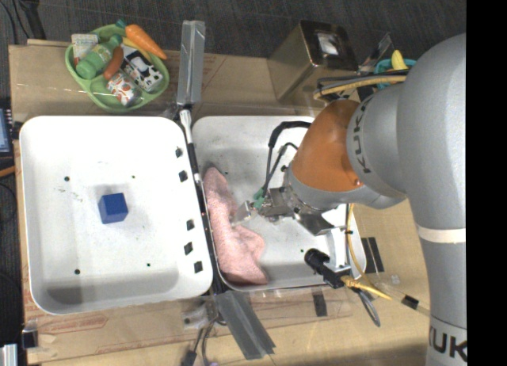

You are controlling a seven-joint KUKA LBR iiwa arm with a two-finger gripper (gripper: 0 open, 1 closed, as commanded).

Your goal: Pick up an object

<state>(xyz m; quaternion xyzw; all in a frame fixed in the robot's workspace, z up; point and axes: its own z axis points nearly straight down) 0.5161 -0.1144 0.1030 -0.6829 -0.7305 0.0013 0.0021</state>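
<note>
My arm (412,142) bends in from the table's (238,67) right edge over the right bin (238,131), wrist tipped down toward its middle. My jaws (257,207) hang just beside the pink cloth (230,238) along that bin's left wall; I cannot tell their state. A blue cube (113,207) sits mid left bin (47,198).

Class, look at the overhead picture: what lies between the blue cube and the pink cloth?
In the camera view, bare white floor of the left bin, then the bins' adjoining walls, separate the blue cube from the pink cloth.
</note>
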